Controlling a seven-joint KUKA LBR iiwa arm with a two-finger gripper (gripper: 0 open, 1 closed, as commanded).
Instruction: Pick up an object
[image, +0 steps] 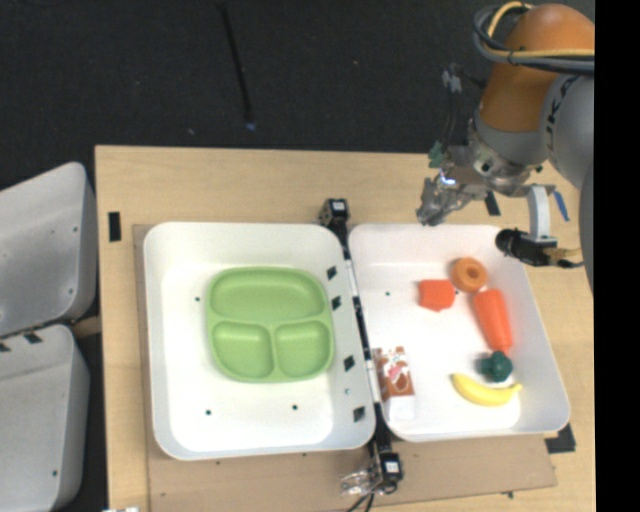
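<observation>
**End effector hung over the right bin's far edge, objects lying nearer in the bin**

On the wooden bench (120, 190), the left bin (170, 400) carried a light green divided plate (270, 322), lying flat near its middle with three compartments facing up. A black clip (334, 211) sat at the far end of the seam between the two bins.

The right bin (400, 260) held every loose object. At its near left corner, close to the seam, lay a small red-and-white carton (396, 374). Farther in, near the bin's centre, sat an orange-red block (436, 294), with a brown doughnut (468, 273) just beside it on the right. An orange carrot (493, 318) lay lengthwise from the doughnut toward the near side, its dark green top (496, 366) touching a yellow banana (484, 389) that curved along the near right part of the bin.

The end effector (440, 203) hung above the far rim of the right bin, carrying nothing; whether its fingers stood apart or together could not be told at that angle. The block and doughnut lay nearest to it, on the near side and a little right, clearly apart from it. The arm's orange band (525, 70) rose behind it at the upper right.
</observation>
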